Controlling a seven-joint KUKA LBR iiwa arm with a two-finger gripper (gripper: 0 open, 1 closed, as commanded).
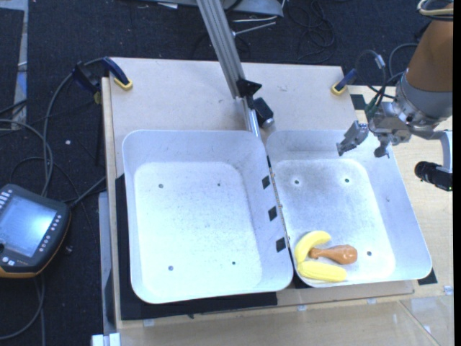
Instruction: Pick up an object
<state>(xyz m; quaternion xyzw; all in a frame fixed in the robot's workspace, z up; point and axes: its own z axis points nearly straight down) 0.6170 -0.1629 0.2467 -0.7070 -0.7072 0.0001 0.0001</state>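
- Dark carpet and cables surround my bench (187,85).
- Gripper (366,140) hangs over the right bin's (403,215) far edge, fingers apart, nothing between them.
- Bananas (315,254) and drumstick (338,254) lie near-left; pick not begun.

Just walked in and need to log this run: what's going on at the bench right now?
A grey robot arm with an orange band reaches in from the right, its gripper hanging over the far edge of the right bin. It holds nothing. The things to pick lie together at that bin's near end: a yellow banana, an orange drumstick-shaped toy and a second yellow piece. The left bin sits beside it. No pick has happened yet.
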